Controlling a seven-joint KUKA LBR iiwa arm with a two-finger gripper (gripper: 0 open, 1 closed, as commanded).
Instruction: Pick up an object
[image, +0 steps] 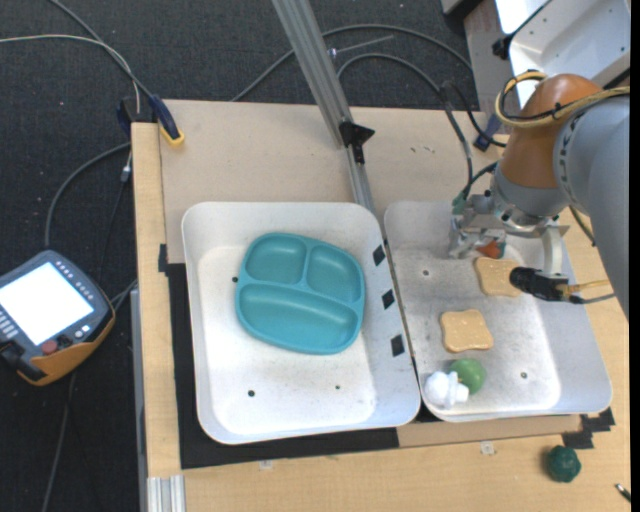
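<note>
Teal is the big splash of colour: a divided plate lying flat in the middle of the left bin, well apart from where the arm is working. The arm reaches in from the right, and its tool is down at the far end of the right bin, sitting right over something small and reddish-orange. My guess is that's the thing it's going for, since the tool is parked on top of it, but I can't tell how wide the tool is set or whether it has hold of anything; the wrist hides too much.

The other candidates are spread along that same bin: a tan cracker-looking piece just beside the tool, a toast-shaped piece nearer the middle, and a green and white lump at the near edge. A dark green ball sits outside the bins on the counter. Everything loose is in the right bin, probably so picks start there.
</note>
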